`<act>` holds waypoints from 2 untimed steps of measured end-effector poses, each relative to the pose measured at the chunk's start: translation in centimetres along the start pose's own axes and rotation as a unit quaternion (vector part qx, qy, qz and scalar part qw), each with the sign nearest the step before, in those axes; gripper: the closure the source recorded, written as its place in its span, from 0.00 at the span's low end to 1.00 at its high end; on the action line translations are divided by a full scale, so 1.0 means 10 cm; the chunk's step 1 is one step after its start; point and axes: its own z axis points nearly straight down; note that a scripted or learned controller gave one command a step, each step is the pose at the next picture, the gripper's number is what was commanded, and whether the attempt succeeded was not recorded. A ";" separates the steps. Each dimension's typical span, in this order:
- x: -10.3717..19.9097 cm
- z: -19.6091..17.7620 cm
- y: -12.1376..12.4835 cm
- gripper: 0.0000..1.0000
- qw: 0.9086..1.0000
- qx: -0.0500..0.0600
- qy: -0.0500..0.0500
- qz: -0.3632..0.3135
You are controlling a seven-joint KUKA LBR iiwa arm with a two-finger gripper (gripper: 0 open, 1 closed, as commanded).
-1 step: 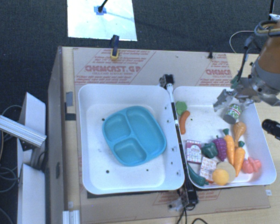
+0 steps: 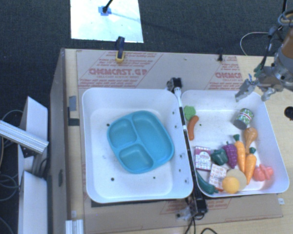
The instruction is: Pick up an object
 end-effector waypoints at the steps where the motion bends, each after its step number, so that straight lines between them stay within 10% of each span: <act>1: -0.29 0.88 0.18 0.00 1.000 0.001 0.000 0.000; 2: -0.24 1.25 0.19 0.00 1.000 -0.010 -0.003 -0.002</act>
